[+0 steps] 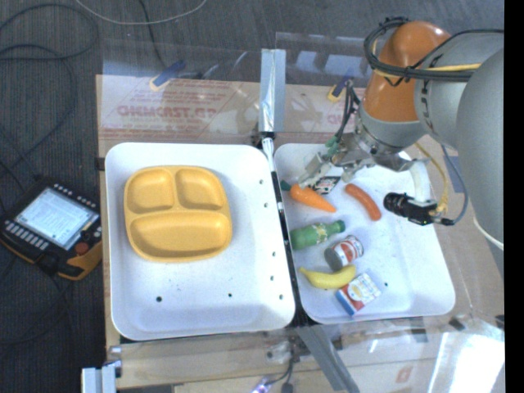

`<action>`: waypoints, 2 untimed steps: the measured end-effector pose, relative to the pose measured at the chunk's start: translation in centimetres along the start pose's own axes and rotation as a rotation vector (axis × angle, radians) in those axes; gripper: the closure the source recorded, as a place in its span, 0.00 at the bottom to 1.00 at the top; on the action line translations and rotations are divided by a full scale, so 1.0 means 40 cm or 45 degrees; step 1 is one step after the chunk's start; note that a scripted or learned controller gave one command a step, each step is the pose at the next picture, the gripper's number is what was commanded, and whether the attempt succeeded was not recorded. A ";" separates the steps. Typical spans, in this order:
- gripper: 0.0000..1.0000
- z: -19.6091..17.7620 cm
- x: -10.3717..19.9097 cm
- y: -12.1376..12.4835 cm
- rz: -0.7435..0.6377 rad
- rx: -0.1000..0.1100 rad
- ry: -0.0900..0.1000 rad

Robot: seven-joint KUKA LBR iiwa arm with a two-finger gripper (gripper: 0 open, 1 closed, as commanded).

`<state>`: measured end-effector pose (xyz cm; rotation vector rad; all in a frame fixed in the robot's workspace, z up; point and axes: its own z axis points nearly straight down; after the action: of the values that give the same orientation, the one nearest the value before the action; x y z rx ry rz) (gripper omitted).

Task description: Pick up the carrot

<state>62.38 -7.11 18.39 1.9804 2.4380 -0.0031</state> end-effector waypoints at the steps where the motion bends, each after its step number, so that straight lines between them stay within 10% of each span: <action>1: 0.00 0.168 -0.094 0.020 0.034 -0.036 -0.004; 2: 0.00 0.234 -0.049 -0.158 -0.412 -0.017 -0.008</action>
<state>56.58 -10.32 9.05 1.5547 2.7140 0.0065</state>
